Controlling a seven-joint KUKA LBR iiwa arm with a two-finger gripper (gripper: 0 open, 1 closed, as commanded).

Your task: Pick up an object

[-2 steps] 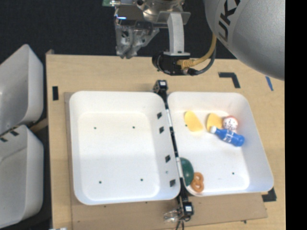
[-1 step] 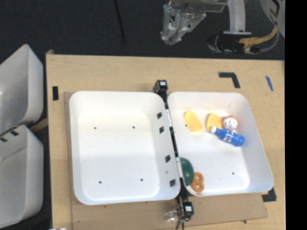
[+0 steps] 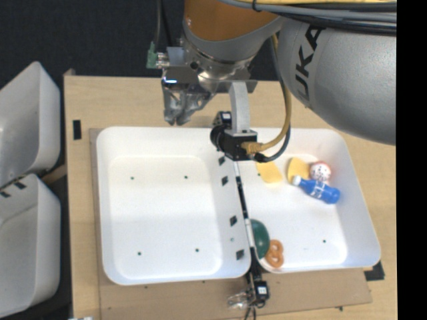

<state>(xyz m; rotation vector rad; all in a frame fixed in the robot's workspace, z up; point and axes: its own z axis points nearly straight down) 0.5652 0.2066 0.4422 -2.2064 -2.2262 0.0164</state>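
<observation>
Pincer [image 3: 179, 112] hanging above the far rim of the left bin [image 3: 160, 205], fingers blurred, opening impossible to judge. In the right bin [image 3: 333, 245]: yellow block [image 3: 269, 173], blue bottle [image 3: 318, 190] touching a small red-and-white ball [image 3: 321, 172], green object [image 3: 258, 234] and orange pretzel shape [image 3: 274, 253] against the divider. All well apart from pincer.

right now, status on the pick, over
Gripper up at the bins' far edge, nothing seen in it. Blue bottle, yellow piece, green object, pretzel lie in right bin. Nothing blocking them.
</observation>
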